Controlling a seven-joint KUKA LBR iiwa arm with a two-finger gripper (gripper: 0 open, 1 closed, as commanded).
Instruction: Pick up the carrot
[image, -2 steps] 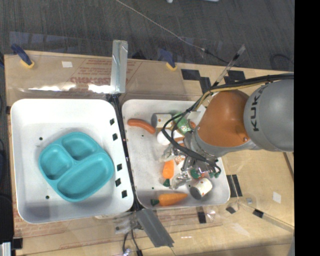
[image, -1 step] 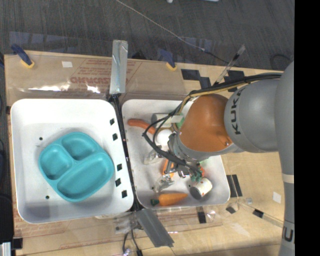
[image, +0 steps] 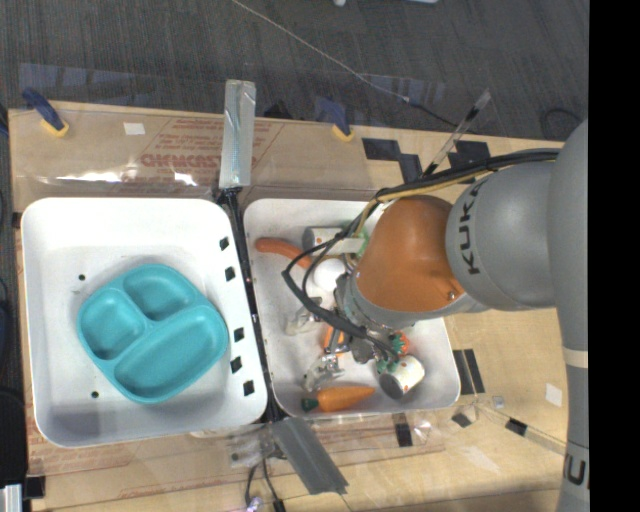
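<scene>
One carrot (image: 340, 399) lying flat near the right bin's (image: 285, 400) front wall, at six o'clock from the end effector (image: 345, 350). Hovering just above clutter; jaw spread impossible to tell. Needing descent straddling the carrot's middle, avoiding the cup (image: 402, 375).

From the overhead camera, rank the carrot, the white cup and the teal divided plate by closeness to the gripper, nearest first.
Measured from the gripper:
1. Carrot, just below it at the right bin's front edge.
2. White cup, to its right in the same bin.
3. Teal divided plate, far off in the left bin.
</scene>
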